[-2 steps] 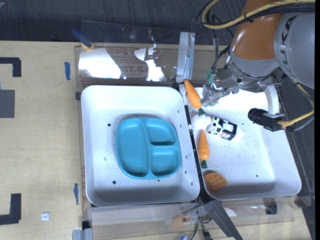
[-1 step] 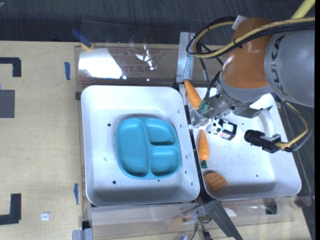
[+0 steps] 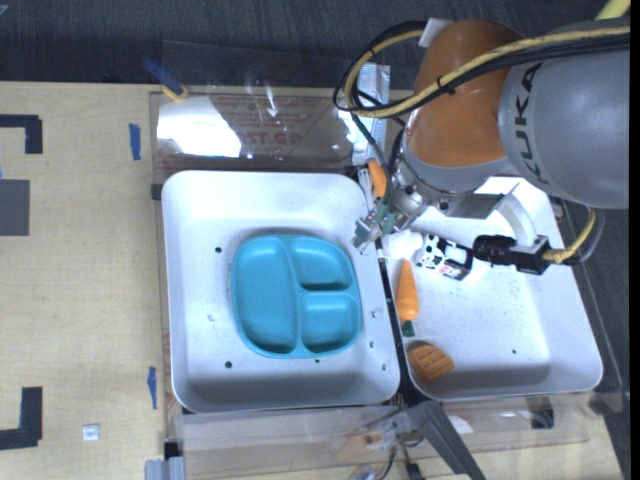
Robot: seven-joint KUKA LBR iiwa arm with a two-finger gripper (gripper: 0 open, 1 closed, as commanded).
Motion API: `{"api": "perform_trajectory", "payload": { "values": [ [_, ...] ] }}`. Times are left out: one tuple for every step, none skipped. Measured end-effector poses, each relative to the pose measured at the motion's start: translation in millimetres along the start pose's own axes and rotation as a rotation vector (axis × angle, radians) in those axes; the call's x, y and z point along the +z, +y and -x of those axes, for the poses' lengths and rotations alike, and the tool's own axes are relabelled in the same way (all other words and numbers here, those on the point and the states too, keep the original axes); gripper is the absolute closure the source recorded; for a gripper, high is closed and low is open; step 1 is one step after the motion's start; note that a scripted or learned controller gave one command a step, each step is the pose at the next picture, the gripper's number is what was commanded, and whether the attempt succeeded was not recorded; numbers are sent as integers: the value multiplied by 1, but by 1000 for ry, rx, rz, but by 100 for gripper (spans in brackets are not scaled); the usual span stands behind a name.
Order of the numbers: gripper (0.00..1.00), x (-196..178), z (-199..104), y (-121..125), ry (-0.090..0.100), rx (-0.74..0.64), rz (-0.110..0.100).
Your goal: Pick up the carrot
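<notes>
Orange tapered carrot (image 3: 406,291): lies in the right shallow white bin (image 3: 520,353), lengthwise along its left wall, apart from the pincer. Orange-brown rounded item (image 3: 429,360): same bin, near its front left corner, just below the carrot. Teal plastic divided plate (image 3: 296,293): centre of left white bin (image 3: 200,218). Metal pincer (image 3: 372,226): above the shared bin wall, beyond the carrot; finger spread cannot be told. Pale wooden tabletop (image 3: 70,268): left.

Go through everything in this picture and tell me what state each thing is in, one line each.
Carrot: lying flat in the right bin, by its left wall, not gripped.
Blue divided plate: upright in the left bin, nothing in it.
Round orange-brown item: resting in the right bin, near the carrot.
Gripper: over the bins' divide.
</notes>
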State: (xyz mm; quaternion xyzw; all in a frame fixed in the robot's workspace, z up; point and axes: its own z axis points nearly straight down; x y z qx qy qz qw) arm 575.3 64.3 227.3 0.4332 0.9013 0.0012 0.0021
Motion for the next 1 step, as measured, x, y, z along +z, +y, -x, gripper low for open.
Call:
{"api": "perform_trajectory", "payload": {
  "values": [
    [100, 7, 48, 9, -2, -302, 0]
  ]
}}
